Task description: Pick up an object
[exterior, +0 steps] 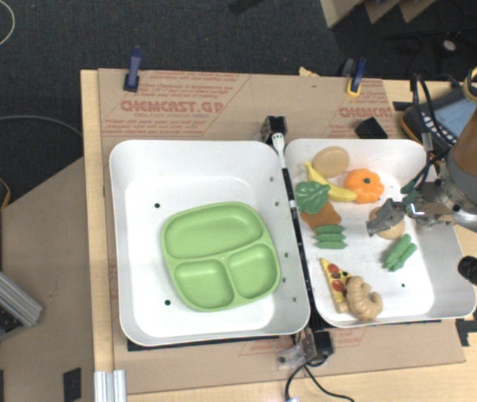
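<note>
White plastic, two shallow bins sitting side by side on a brown board. Left bin holding a pale green divided tray, lying flat near the middle. Right bin carrying a scatter of toy foods: tan round piece at the far end, yellow banana just below it, orange fruit touching the banana's tip, dark green leafy piece lying over a brown slab, green pea pod just beneath that, pizza slice and a knobbly tan piece touching near the front edge, another green pod lying apart toward the right.

Reaching in from the right, grey arm with orange band, gripper hanging low over the right bin between the orange fruit and the right-hand green pod. Greyish-tan shape showing at the tip, not clearly separable from the gripper itself; cannot tell how far open it is, nor whether anything is held
</note>
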You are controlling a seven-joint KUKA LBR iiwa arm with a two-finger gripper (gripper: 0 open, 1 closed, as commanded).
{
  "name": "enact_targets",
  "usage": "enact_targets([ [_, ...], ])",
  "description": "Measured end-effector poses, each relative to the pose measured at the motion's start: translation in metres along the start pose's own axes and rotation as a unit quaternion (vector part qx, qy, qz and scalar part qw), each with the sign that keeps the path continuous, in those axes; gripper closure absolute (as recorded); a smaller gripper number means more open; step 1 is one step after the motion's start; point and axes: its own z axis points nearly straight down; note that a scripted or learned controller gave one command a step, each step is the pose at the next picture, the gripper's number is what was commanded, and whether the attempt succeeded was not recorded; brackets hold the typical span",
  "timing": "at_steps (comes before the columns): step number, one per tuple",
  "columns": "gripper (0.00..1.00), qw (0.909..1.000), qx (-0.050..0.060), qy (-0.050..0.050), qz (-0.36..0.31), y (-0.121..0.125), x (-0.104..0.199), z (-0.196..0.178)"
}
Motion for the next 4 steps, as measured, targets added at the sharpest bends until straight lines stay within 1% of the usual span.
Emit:
enact_targets([
  [1,0.00,1.0000,-0.001,0.001,0.000,-0.019,0.027,0.139],
  [2,1.00,1.0000,-0.002,-0.001,0.001,-0.018,0.024,0.124],
  [3,1.00,1.0000,-0.004,0.000,-0.003,-0.018,0.113,0.031],
  [4,1.00,1.0000,-0.003,0.000,-0.002,-0.018,0.136,-0.013],
])
